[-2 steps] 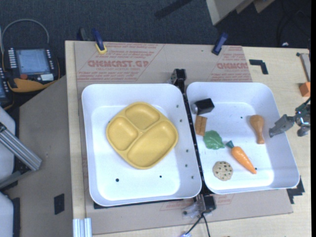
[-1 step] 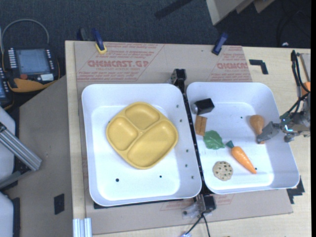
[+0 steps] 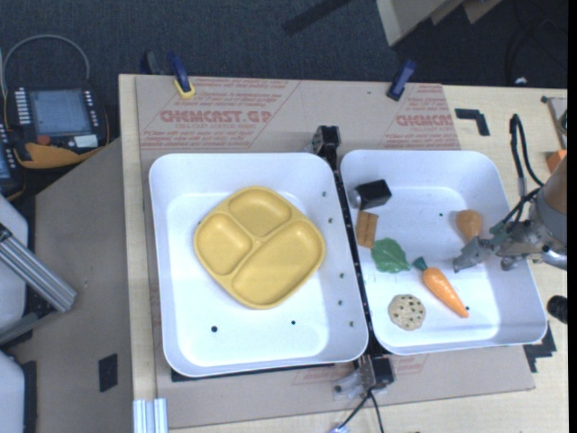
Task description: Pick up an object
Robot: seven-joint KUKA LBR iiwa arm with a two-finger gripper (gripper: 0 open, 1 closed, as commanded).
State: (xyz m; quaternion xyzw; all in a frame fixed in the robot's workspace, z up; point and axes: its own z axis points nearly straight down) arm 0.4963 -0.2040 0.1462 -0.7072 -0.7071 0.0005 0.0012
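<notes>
The right bin (image 3: 505,183) holds several small items: a black block (image 3: 371,192), a tan block (image 3: 365,228), a green leafy piece (image 3: 390,255), an orange carrot (image 3: 444,291), a round speckled cookie (image 3: 407,311) and an orange-brown lump (image 3: 469,223). My gripper (image 3: 478,253) reaches in from the right over this bin's right half. It sits just below the orange-brown lump and up and to the right of the carrot. I see nothing held in it.
The left bin (image 3: 180,242) carries a yellow divided plate (image 3: 260,245). A black divider strip (image 3: 347,242) runs between the bins. Cables (image 3: 516,152) hang near the right bin's far right rim, and the arm body (image 3: 554,215) stands there.
</notes>
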